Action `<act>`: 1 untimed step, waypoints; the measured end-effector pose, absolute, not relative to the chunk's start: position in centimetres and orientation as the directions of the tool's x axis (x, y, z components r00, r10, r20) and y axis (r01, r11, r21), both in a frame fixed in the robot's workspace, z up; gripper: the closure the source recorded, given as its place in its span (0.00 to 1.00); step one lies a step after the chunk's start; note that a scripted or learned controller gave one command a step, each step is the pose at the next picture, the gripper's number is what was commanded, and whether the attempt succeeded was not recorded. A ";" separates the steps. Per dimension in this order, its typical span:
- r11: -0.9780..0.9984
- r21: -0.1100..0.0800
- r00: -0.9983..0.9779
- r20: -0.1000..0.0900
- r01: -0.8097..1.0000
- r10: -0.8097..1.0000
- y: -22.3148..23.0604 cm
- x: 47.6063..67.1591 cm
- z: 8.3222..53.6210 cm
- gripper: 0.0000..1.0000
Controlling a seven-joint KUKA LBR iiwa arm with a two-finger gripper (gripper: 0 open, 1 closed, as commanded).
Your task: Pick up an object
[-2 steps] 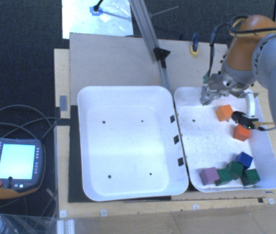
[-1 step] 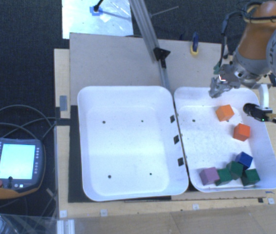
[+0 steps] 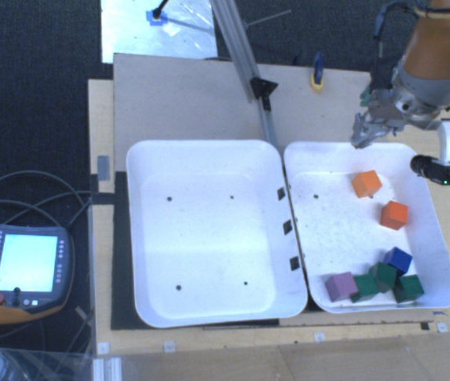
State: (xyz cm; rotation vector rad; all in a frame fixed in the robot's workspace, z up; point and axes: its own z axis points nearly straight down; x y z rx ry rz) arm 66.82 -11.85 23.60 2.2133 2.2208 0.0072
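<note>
Fingers (image 3: 363, 139) above right bin's far rim, orange block (image 3: 367, 183) nearby

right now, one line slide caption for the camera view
Gripper above the right bin's far edge; two orange cubes and other blocks inside.

Hand (image 3: 365, 136) above right bin (image 3: 447, 252) far rim; two orange blocks (image 3: 367, 183) below, apart

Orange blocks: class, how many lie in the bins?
2, both in the right bin. One orange block sits near the far edge, just below the end effector; the other orange block lies nearer the right wall. The clustered blocks could hide more.
</note>
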 end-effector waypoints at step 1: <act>0.004 0.007 -0.004 -0.001 1.000 1.000 -11.9 67.0 27.7 1.00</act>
